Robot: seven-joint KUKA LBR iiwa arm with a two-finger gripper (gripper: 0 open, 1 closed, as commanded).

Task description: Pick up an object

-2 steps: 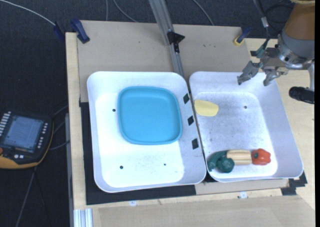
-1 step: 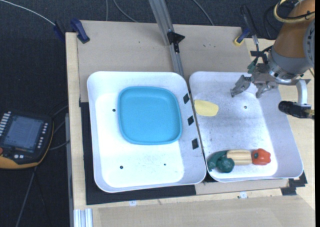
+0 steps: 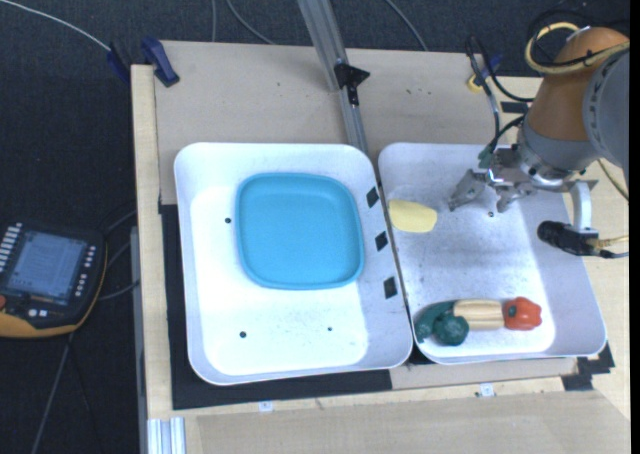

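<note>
Yellow piece (image 3: 412, 216) lies by the right bin's (image 3: 480, 262) left wall; the claw (image 3: 487, 192) hovers nearby, fingers apart, carrying nothing.

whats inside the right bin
The right bin holds a pale yellow piece by its left wall and, along its near edge, a green item, a tan roll and a red piece. The gripper hides whatever lies under it.

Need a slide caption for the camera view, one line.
Gripper hovers open over the right bin, near a yellow object; three toys line its near edge, a blue plate fills the left bin.
</note>
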